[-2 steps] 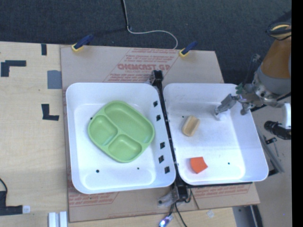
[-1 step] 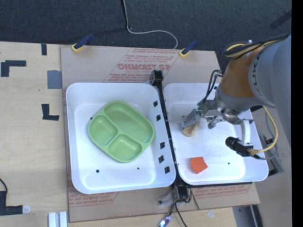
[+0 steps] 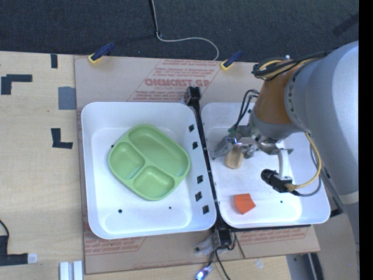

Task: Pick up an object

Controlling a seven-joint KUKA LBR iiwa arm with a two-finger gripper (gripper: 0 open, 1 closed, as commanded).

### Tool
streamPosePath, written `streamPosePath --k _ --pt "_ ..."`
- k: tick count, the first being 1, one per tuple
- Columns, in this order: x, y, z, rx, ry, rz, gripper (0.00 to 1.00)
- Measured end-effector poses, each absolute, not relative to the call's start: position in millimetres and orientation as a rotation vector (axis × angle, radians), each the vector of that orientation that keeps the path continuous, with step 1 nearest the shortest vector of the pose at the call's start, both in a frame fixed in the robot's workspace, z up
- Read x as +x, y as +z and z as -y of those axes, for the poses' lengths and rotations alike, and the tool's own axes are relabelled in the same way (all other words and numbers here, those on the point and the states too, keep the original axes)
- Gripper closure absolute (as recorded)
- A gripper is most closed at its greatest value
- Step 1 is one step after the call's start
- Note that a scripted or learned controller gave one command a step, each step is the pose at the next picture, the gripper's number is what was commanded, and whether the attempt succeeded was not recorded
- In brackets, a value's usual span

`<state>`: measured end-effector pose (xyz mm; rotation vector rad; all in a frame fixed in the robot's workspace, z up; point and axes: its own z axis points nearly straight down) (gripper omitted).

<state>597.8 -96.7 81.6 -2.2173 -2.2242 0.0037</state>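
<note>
My gripper (image 3: 233,149) hangs low over the left part of the right bin (image 3: 306,213), close to the divider between the bins. Right under it is a small tan object (image 3: 234,160), partly covered by the gripper. An orange block (image 3: 244,203) lies on the bin floor nearer the front edge, apart from the gripper. In the left bin (image 3: 93,174) rests a green divided plate (image 3: 149,162), lying flat.
The grey arm with its orange band (image 3: 274,104) covers the back right of the right bin. A black cable (image 3: 280,182) loops from the wrist over the bin floor. Cardboard (image 3: 175,80) lies under both bins, clamped at the back.
</note>
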Motion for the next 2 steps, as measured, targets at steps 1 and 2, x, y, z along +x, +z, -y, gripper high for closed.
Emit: streamPosePath --k 1,2 --pt "598.0 94 98 -2.220 0.003 2.224 1.00" --pt "598.0 190 23 -2.214 -0.011 2.234 1.00"
